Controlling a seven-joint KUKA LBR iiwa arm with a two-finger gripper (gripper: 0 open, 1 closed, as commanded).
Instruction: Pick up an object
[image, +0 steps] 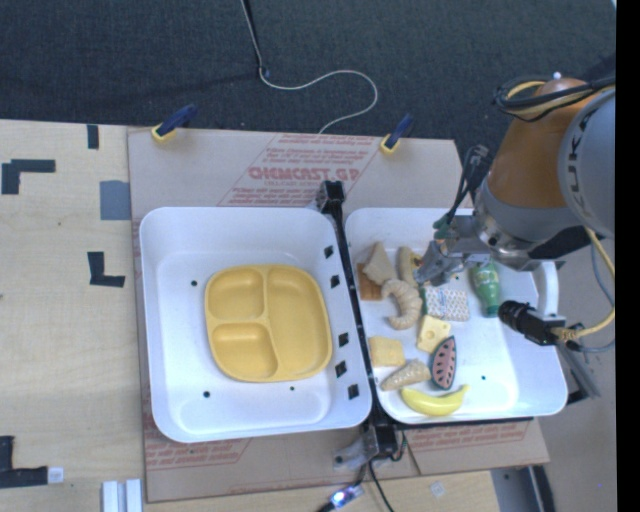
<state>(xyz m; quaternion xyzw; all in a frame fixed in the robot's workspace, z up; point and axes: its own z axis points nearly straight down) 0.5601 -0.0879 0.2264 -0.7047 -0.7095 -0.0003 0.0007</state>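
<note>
The right bin (530, 395) holds several toy foods: a croissant (403, 303), a cheese wedge (433, 331), a watermelon slice (443, 362), a banana (433, 401), a bread piece (378, 266), a yellow block (386, 351), a checked white piece (447, 303) and a green item (487, 285). My gripper (436, 262) hangs low over the upper middle of that bin, just above the checked piece and beside the green item. Its fingertips are dark and blur into the clutter.
The left bin (170, 240) holds a yellow divided tray (268, 322). A black divider clip row (343, 300) runs between the bins. The arm's orange and grey body (545, 160) covers the right bin's far right corner. A cable (320, 85) lies behind the bench.
</note>
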